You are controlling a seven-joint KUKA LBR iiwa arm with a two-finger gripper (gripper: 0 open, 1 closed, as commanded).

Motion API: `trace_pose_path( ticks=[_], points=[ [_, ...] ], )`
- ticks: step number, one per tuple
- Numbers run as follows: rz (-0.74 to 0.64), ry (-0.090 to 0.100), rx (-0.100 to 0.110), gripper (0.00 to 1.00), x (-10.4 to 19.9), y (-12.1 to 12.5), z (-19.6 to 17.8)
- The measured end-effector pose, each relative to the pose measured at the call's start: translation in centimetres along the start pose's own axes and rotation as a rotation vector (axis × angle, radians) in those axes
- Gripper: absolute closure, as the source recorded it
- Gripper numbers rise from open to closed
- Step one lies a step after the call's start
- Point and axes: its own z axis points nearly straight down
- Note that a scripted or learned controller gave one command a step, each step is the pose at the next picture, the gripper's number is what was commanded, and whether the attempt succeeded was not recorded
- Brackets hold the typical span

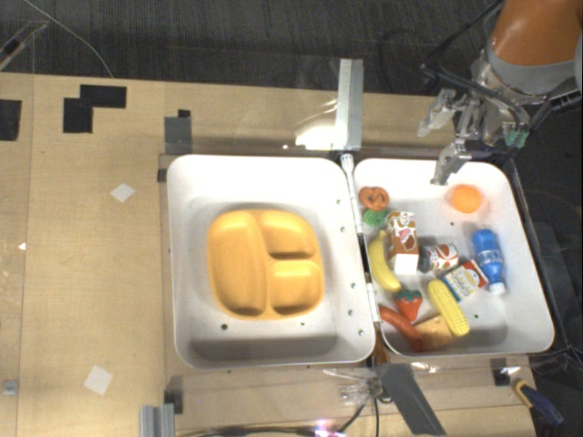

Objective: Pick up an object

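Arm: the grey arm with its orange band (pixel 533 21) enters from the upper right and hangs over the far edge of the right bin (pixel 537 321).
Gripper: the gripper (pixel 453 164) sits above the bin's far left corner; one slim finger points down toward the bin floor, and nothing shows between its fingers. How far apart they stand cannot be told from this angle.
Left bin: the left bin (pixel 187 335) holds a yellow divided tray (pixel 264 262), lying flat in the middle.
Right bin, far side: an orange ball (pixel 466 198) lies just below and right of the gripper, apart from it; a tomato (pixel 373 197) lies near the dividing wall.
Right bin, middle: a brown and white carton (pixel 401 235), a banana (pixel 383 267), a small can (pixel 442 258) and a blue bottle (pixel 487 258) lie close together.
Right bin, near side: a corn cob (pixel 448 306) rests tilted beside a carrot (pixel 401 321) and a strawberry (pixel 410 304).
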Motion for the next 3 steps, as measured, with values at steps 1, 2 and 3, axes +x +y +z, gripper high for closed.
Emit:
trace_pose_path(
  ticks=[1, 2, 3],
  points=[
    [0.208, -0.004, 0.001, 0.0, 3.4, -0.2, -4.5],
    [0.443, 0.008, 0.001, 0.0, 5.3, -2.9, 7.9],
    [0.481, -0.008, -0.001, 0.0, 1.6, 1.0, -1.7]
  ],
)
